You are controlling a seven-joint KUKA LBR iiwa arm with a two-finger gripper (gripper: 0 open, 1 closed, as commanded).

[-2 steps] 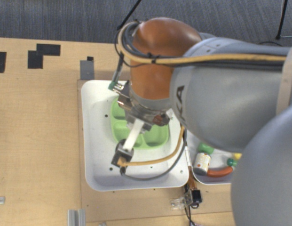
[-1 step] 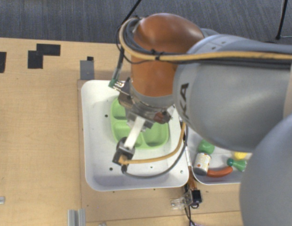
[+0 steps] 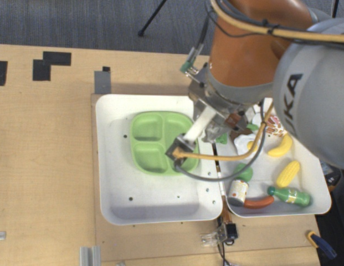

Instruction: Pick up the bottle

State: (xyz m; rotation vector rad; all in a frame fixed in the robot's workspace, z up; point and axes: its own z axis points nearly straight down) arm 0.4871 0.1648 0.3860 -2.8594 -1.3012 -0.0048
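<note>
gripper (image 3: 220,131) hangs low over the white bins' shared wall (image 3: 220,177), opening hidden, cannot tell; green plastic bottle with yellow label (image 3: 291,195) lies flat well apart, ungrasped.

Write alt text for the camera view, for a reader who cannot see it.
The arm hangs over the seam between two white bins, its gripper apart from the green bottle, which lies on its side at the front of the right-hand bin. A green divided tray sits in the left-hand bin; a banana and a corn cob share the bottle's bin.
</note>
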